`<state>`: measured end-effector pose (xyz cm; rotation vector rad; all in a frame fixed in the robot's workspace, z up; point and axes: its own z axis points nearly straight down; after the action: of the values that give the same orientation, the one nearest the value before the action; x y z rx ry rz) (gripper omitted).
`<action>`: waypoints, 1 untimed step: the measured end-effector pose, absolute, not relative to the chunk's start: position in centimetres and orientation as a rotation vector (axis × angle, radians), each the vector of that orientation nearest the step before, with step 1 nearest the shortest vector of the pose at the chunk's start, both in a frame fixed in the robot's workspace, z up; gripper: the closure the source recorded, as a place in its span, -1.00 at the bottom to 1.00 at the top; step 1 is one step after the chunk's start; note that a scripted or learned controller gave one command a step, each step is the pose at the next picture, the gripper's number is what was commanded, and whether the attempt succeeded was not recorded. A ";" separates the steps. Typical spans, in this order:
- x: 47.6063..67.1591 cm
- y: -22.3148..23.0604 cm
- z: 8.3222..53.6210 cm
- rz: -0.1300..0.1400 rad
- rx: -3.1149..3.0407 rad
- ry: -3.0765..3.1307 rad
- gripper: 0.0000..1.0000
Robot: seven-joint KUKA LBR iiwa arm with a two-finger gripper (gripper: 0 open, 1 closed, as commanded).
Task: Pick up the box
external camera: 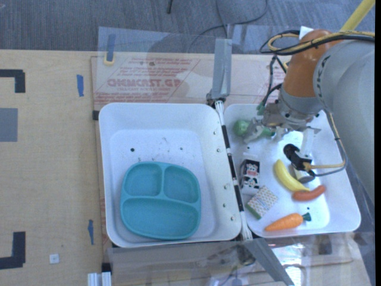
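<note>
Hovering over the right bin (348, 216), arm (303, 76) above the box (250, 174).

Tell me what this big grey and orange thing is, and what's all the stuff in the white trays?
That grey and orange thing is a robot arm. It reaches in from the right, and a camera up above looks down on the bench. At the end of the arm is its gripper, a hand with two fingers, hanging over the back of the right bin. I can't tell whether it has hold of anything.

In the right bin lie toy foods: a green vegetable, a banana, a red sausage and a carrot. There is also a small black and white box and a speckled block.

The left bin holds a teal plate with three sections.

The robot's job is to pick up the box, which is lying in the bin.
</note>
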<state>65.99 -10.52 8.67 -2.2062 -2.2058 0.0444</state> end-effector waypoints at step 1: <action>59.2 -9.6 8.9 -0.008 -2.208 -2.241 -1.00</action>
<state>59.23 -9.57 8.85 -2.2078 -2.2408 -0.0077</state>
